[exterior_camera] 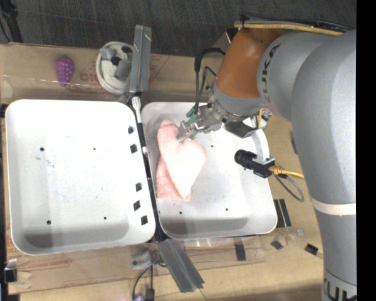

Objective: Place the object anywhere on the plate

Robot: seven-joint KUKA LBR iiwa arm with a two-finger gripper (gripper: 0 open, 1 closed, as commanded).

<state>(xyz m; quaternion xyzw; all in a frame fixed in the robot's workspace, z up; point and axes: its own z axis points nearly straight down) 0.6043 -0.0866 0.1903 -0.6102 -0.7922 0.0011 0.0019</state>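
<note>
A pale pink, flattish thing (pixel 177 163) lies in the left half of the right bin (pixel 238 215), close to the divider between the bins. It is lighter pink on its right part and darker along its left edge; I cannot tell whether it is a plate or a soft item. My gripper (pixel 193 126) hangs low over the pink thing's upper end, at or just above its top edge. The grey wrist and orange band (pixel 247 64) hide what lies right behind it.
The left bin (pixel 69 231) sits beside the right one. On the bench behind it lie a small purple knobbly object (pixel 64 69) and a white coil (pixel 114 64). A black fitting with a yellow cable (pixel 257 162) hangs over the right bin's right side.
</note>
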